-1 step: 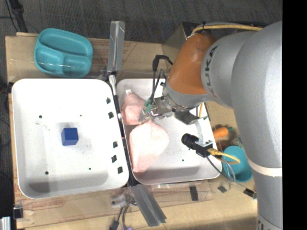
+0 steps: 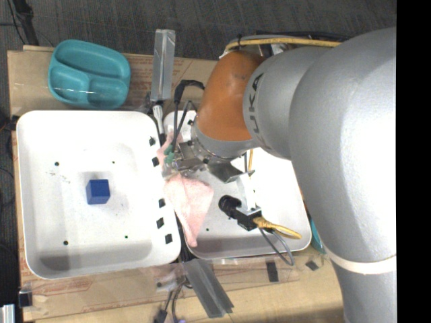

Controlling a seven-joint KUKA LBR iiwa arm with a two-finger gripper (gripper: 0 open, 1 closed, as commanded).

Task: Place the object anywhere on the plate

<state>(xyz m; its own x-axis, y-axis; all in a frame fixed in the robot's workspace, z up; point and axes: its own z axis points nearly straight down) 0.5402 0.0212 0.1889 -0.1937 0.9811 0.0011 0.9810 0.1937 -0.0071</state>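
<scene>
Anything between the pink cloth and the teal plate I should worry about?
The left bin's rim lies between the pink cloth and the teal plate. A grey metal bar sits just right of the plate, near the route. Nothing else visible.

We saw a solid blue cube (image 2: 98, 191) lying in the white left bin (image 2: 40, 153), and a pale pink cloth (image 2: 190, 204) draped at the edge of the white right bin (image 2: 289, 200). The arm (image 2: 323, 113) was plain grey with an orange band (image 2: 229, 99). A teal divided plate (image 2: 89, 73) sat on the tan wooden bench (image 2: 141, 66).
</scene>
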